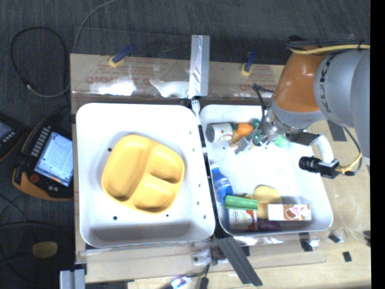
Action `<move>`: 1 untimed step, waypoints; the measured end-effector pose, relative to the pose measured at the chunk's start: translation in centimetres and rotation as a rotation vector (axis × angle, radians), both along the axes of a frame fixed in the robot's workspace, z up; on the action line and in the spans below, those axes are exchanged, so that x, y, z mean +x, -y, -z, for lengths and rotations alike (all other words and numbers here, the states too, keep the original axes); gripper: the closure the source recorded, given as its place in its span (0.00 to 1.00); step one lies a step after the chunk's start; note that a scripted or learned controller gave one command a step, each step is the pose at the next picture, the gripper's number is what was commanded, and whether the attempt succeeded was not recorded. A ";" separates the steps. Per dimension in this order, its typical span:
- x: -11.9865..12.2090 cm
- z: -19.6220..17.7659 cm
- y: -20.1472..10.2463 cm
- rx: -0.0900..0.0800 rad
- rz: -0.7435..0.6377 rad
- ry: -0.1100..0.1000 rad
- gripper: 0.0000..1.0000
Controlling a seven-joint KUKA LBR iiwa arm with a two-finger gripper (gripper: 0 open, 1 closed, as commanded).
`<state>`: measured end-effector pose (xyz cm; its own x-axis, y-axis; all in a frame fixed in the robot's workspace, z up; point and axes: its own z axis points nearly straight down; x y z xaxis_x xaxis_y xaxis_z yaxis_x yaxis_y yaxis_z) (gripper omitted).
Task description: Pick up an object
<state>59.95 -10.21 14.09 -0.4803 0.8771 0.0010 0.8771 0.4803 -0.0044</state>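
Observation:
My gripper (pixel 254 135) hangs low over the back part of the right bin (pixel 301 182), under the orange band of the arm (pixel 298 83). It sits right beside an orange object (pixel 243 129) and a white cylinder (pixel 219 131) at the bin's back left. A small green piece (pixel 278 141) shows just right of the gripper. The view does not show any object held by it.
Along the right bin's front lie a blue bottle (pixel 220 183), a green-capped bottle (pixel 242 202), a yellow item (pixel 266 192) and a small carton (pixel 289 212). The left bin (pixel 90 221) holds a large yellow lumpy object (pixel 142 172). A black cylinder (pixel 319 165) juts from the arm.

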 end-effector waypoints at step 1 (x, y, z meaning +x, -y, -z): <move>3.5 -4.0 -3.0 -0.003 0.349 0.001 1.00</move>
